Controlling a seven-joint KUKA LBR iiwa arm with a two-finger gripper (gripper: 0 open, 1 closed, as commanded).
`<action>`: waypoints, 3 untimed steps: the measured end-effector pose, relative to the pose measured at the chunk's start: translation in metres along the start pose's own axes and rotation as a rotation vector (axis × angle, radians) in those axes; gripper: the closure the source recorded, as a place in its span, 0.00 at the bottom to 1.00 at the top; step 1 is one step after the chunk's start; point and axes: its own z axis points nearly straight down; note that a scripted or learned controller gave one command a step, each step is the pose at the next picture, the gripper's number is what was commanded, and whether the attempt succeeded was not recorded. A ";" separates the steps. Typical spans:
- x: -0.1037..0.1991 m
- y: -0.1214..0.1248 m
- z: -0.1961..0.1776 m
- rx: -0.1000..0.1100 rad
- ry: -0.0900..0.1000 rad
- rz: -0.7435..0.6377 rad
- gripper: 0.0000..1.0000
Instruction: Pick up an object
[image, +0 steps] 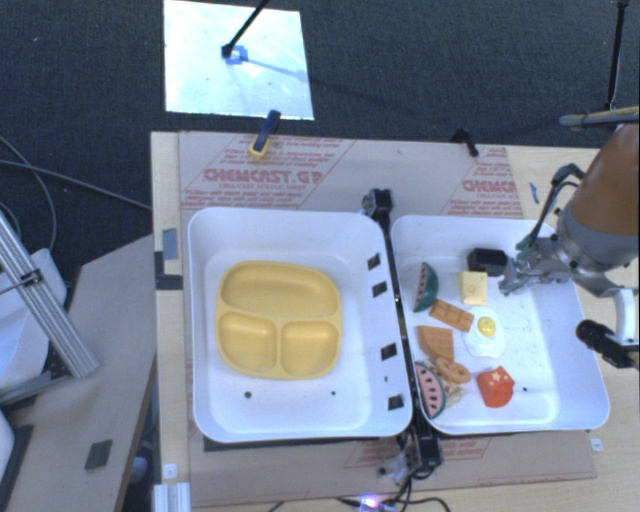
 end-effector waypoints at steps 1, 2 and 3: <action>0.000 0.001 -0.011 -0.003 0.000 -0.003 1.00; 0.026 -0.043 0.037 0.031 0.005 0.014 1.00; 0.011 -0.083 0.054 0.029 0.003 0.016 1.00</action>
